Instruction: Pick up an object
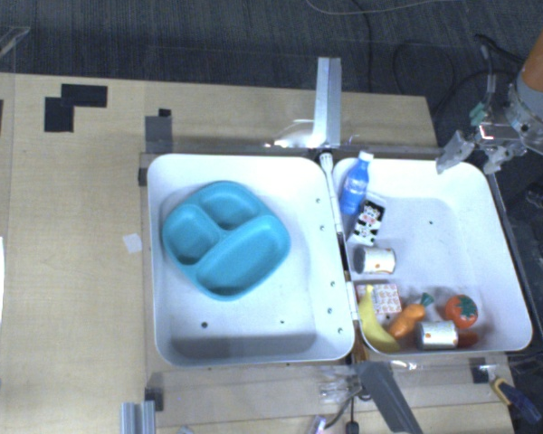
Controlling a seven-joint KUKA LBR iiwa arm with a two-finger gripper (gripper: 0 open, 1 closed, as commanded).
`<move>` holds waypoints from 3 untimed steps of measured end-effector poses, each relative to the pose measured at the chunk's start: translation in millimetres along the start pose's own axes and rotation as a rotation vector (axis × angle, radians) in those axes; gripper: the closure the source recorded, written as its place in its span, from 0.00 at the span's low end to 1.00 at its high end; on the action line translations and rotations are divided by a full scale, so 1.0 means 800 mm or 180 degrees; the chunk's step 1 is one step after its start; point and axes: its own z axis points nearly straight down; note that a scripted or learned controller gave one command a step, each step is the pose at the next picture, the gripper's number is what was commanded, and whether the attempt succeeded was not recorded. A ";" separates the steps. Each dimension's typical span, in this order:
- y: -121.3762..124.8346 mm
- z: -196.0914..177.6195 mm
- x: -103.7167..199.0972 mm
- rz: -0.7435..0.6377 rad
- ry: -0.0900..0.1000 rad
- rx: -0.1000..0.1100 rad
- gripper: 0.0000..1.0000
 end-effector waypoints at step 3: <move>0.029 0.171 0.121 -0.0131 -0.0009 -0.0044 1.00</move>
